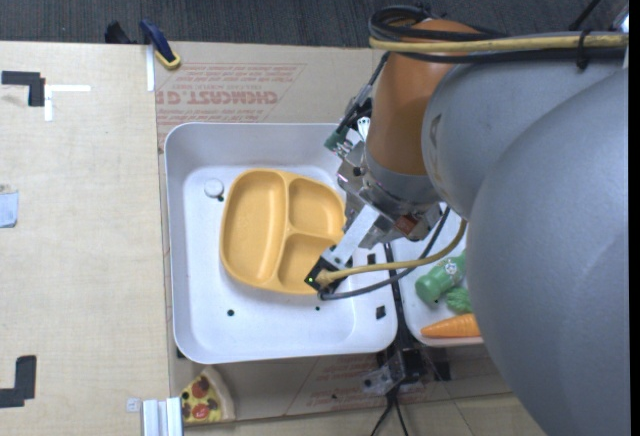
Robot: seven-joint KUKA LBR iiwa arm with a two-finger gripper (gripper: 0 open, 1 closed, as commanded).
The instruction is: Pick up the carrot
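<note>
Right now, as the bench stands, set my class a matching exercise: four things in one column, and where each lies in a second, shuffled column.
Things
1. yellow divided plate
2. carrot
3. green toy
4. pizza slice toy

Places
A. on the cardboard, outside both bins
B. in the right bin, the upper of two things in the view
C. in the left bin
D. in the right bin, the lower of two things in the view

Pairs: 1-C, 2-D, 3-B, 4-A

cardboard sheet | red print, upside down: "CHEMCAST" | rest illegible
</note>
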